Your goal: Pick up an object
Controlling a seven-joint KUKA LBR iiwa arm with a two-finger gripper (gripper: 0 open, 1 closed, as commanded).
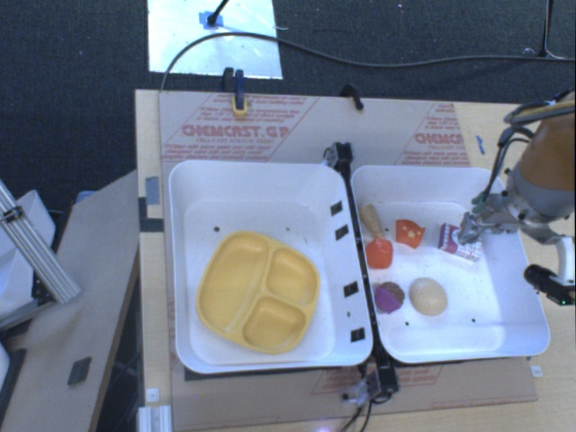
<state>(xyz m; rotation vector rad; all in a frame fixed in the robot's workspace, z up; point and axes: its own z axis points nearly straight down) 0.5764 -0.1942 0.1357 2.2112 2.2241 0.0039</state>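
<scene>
- The arm (544, 165) reaches in from the right, and its hand (470, 230) is low over the right bin (517, 331).
- The hand sits directly above a small red and white packet (454, 243) near the far right part of this bin; it seems to touch the packet's top.
- I cannot tell if the hand is released or clenched, because the view is too small there.
- In the same bin lie a red cup-like piece (409, 233), an orange-red round object (379, 254), a tan stick (371, 220), a purple object (389, 296) and a pale egg-shaped object (428, 296).
- The purple object and the egg-shaped one lie just beside each other, near the front.
- The left bin (207, 187) holds a yellow divided tray (259, 292) with three compartments.
- Both bins stand side by side on the counter (396, 120).
</scene>
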